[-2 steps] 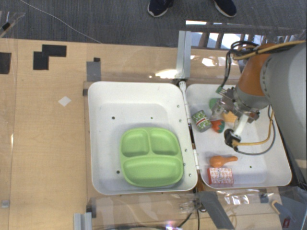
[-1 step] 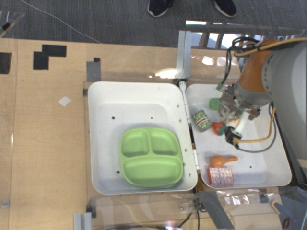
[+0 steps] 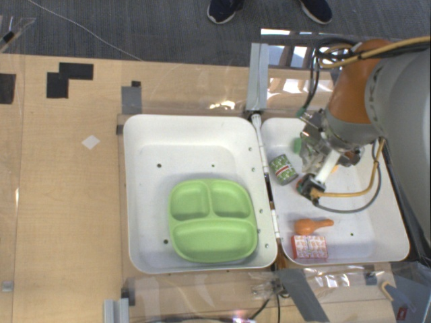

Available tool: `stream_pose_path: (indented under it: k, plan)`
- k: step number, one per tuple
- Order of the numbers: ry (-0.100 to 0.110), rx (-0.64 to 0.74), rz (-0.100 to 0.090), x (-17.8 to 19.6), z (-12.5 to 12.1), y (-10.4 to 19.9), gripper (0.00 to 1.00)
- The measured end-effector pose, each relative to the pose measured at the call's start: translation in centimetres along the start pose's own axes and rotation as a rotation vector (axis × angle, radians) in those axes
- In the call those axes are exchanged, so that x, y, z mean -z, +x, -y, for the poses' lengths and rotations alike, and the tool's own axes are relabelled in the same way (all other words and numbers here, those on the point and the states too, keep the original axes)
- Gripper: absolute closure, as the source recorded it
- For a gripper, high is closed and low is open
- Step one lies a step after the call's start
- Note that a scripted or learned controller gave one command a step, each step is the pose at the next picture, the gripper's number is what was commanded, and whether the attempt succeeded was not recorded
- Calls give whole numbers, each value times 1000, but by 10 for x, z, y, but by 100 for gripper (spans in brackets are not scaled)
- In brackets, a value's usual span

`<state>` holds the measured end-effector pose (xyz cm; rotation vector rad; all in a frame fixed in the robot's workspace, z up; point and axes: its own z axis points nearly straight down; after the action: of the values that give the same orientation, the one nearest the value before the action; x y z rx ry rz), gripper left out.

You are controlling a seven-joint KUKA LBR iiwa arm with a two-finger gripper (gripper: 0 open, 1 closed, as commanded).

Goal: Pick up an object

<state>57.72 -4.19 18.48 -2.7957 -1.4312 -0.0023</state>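
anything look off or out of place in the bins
Nothing stands out. The green divided plate sits flat in the left bin. In the right bin, a small green packet, an orange toy and a red-and-white packet lie apart.

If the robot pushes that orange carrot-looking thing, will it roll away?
Probably a little. The orange carrot-shaped toy looks rounded and tapered, so it would likely roll in a curve, not straight. It lies right by the red-and-white packet in the right bin, which may stop it. It looks like a small toy, so likely light.
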Motion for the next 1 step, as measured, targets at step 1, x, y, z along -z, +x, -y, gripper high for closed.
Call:
stream_pose_path:
  k: [1]
  plan:
    - [2,183,1,-1,84,-21,100]
